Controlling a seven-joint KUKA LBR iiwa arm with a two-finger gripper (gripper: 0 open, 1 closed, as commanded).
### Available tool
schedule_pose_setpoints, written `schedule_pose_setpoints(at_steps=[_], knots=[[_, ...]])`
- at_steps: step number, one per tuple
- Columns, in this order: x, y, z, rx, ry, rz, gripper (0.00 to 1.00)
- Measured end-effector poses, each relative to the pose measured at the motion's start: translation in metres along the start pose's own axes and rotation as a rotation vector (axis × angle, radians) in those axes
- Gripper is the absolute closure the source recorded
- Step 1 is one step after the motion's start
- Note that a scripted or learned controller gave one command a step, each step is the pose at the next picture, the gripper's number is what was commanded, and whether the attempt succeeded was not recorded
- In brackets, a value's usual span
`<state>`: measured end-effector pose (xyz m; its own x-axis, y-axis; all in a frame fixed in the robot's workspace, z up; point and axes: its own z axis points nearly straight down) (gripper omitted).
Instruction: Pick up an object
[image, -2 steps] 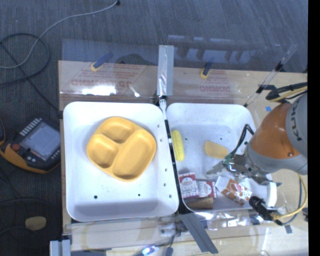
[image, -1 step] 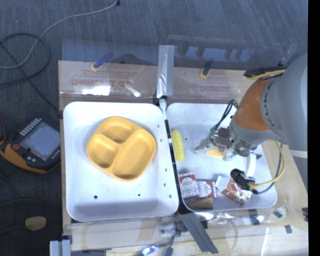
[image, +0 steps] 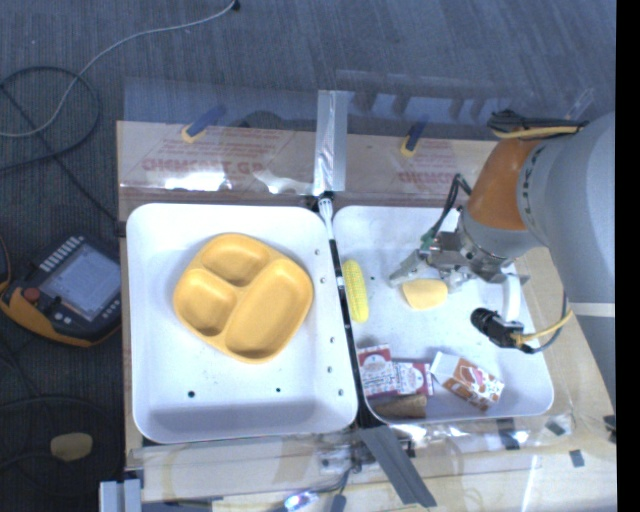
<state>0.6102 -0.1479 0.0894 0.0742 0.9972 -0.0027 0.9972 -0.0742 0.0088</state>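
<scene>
Target object: pale yellow rounded block (image: 424, 293), lying on the floor of the right bin (image: 385, 230), upper-middle area.
My gripper (image: 432, 268): low over the right bin, directly above and just behind the yellow block; the fingers appear splayed to either side, and nothing sits between them.
Contact: I cannot tell whether a fingertip touches the block; it is not lifted.
My arm: grey, orange band (image: 497, 190) above the wrist, entering from the right.
Corn cob (image: 354, 290): yellow, lying lengthwise against the right bin's left wall, well apart from the block.
Red-and-white carton (image: 385, 373): flat, front of the right bin.
Brown item (image: 403, 405): just in front of that carton; identity unclear.
Red packet (image: 472, 383): front right, tilted, beside the carton.
Left bin (image: 160, 400): holds a yellow three-compartment tray (image: 243, 296), near its centre.
Off the bench: handheld pendant (image: 68, 290) on the floor, left.
</scene>
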Motion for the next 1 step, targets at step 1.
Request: schedule_pose_setpoints(at_steps=[1], knots=[[0.002, -0.053, -0.0013, -0.002, 0.0, 0.014, 0.0]])
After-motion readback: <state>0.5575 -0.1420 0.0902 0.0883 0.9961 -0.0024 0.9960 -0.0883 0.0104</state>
